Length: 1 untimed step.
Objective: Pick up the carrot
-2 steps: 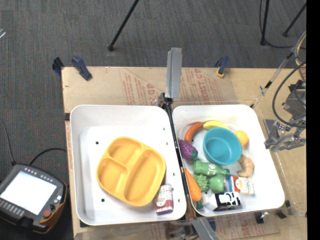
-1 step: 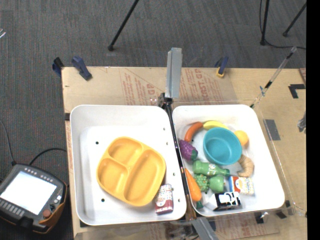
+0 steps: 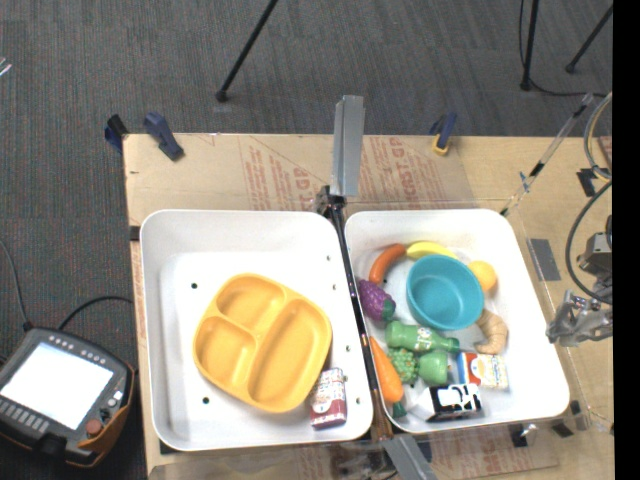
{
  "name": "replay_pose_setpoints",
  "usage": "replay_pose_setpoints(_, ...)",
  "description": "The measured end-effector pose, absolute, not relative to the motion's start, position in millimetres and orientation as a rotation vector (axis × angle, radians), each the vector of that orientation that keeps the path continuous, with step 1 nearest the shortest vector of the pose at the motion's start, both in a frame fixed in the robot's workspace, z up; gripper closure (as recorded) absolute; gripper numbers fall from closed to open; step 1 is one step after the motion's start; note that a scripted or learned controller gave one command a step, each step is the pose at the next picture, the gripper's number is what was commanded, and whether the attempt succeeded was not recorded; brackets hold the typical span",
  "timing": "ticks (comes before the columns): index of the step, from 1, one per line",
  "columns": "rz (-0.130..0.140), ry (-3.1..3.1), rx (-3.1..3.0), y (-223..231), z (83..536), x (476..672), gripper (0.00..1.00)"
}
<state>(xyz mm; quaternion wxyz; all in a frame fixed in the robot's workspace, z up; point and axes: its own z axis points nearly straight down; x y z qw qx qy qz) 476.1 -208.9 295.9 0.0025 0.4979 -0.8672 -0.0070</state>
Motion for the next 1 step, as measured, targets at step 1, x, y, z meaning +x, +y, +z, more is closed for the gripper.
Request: replay_pose_setpoints(1,-0.006,-2.531,1.865,-209.8,296.6,517.7,1.0)
